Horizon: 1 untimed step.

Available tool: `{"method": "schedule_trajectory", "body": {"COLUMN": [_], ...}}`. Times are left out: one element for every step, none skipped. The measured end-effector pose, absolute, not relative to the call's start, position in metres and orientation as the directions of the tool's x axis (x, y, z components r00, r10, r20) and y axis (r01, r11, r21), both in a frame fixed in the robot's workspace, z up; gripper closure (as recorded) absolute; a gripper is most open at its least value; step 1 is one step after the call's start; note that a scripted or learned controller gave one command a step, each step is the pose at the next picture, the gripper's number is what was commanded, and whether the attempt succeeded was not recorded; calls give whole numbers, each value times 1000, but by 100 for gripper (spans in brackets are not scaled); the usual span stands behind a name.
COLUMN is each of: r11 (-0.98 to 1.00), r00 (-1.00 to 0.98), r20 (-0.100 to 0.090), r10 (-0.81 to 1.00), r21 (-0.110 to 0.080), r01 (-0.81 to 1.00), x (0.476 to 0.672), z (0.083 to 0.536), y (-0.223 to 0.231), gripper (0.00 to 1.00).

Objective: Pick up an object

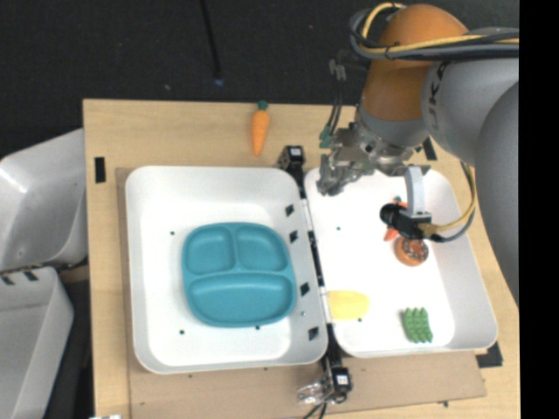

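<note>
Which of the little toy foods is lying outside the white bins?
The orange carrot, on the bare wood; the yellow piece and green piece lie inside the right bin.

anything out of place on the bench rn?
Yes: the orange toy carrot with a green top lies on the bare wooden bench behind the left white bin, outside both bins. The teal sectioned plate sits slightly rotated in that bin. Nothing looks spilled or damaged.
</note>
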<state>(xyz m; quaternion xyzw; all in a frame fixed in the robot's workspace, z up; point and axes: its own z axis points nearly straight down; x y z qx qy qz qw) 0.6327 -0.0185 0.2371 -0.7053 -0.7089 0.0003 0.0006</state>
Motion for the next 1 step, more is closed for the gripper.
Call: {"method": "schedule_trajectory", "body": {"r11": [6], "r00": [-6], "r20": [1], "r10": [1000], "r21": [-2], "r01": [1000], "x": [622], "z": [228], "y": [32], "gripper": [100]}}
